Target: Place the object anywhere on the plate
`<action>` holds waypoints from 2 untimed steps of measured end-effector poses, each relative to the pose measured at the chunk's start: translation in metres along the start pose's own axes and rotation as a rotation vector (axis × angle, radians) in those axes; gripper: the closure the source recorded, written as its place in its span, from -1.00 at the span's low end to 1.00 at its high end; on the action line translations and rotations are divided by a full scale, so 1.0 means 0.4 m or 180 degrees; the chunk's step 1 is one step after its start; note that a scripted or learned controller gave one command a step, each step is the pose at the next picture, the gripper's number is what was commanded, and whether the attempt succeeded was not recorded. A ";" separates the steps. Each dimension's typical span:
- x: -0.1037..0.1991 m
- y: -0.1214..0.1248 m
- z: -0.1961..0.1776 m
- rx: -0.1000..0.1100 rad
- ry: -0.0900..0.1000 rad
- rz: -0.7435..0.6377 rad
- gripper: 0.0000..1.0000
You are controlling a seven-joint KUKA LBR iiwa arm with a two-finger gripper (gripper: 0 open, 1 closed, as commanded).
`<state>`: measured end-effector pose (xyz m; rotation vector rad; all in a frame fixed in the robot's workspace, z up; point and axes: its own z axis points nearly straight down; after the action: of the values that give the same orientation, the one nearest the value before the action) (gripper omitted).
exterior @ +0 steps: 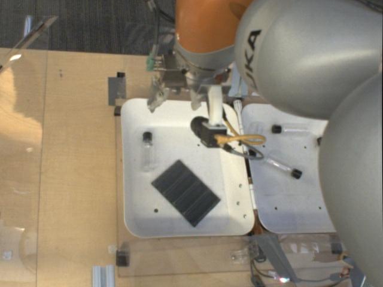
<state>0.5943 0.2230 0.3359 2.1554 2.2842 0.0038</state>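
A dark grey ribbed square plate [185,193] lies flat in the front half of the left bin [134,214]. A clear vial with a black cap [147,147] lies on the bin floor to the plate's upper left, apart from it. My gripper [175,102] hangs over the far edge of the left bin, behind and to the right of that vial. Its two fingers [154,99] stand spread apart, open, with nothing between them.
The right bin [299,214] holds two more clear vials with black caps, one near its far edge [286,128] and one toward the middle [284,167]. The arm's bulk covers the upper right. A black bracket [118,88] stands at the left bin's far left corner.
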 end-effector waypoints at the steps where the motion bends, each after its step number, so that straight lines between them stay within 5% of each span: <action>1: 0.006 -0.026 0.551 0.0002 0.0003 -0.1432 -1.00; 2: 0.008 -0.018 0.516 -0.0031 0.0010 -0.1431 1.00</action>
<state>0.5873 0.2262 0.1295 1.5896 2.7031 0.0178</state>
